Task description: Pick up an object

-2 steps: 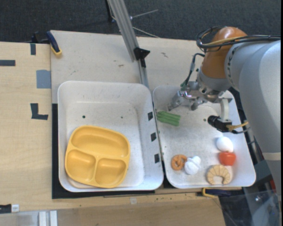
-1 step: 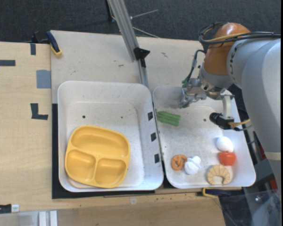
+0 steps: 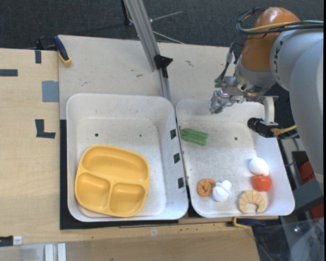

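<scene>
Trouble could come from the crowding along the right bin's (image 3: 236, 208) near edge: fingers coming down there might nudge a neighbour away or close on two things at once. The lone green vegetable (image 3: 194, 136), lying flat by the bin's left wall toward the far end, could slip out of a shallow grip. The left bin (image 3: 119, 105) holds one yellow divided plate (image 3: 113, 180) in its near left corner. Along the right bin's near edge sit a small pretzel (image 3: 206, 187), a white garlic bulb (image 3: 222, 191), a croissant (image 3: 253, 201), a red tomato (image 3: 262, 183) and, just beyond it, a white egg (image 3: 258, 166). The gripper (image 3: 217, 105) hangs over the bin's far edge, holding nothing; whether it is apart or together I cannot tell.
</scene>
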Robot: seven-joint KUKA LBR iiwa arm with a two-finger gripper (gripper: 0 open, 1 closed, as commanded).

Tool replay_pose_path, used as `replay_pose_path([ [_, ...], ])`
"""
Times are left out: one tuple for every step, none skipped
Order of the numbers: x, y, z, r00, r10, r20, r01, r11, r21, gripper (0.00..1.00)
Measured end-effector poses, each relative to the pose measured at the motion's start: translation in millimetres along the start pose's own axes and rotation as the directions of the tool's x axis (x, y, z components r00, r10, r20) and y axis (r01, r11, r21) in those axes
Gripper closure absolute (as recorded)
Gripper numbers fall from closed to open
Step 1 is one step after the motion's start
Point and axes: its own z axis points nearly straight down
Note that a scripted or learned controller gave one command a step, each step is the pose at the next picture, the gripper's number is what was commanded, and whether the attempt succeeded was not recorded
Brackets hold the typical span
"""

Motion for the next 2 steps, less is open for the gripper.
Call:
replay_pose_path([
  [5, -5, -47, 1.0, 0.0, 0.0, 0.0, 1.0, 0.001, 1.0],
  [-1, 2, -106, 1.0, 0.0, 0.001, 0.0, 1.0, -0.001, 1.0],
])
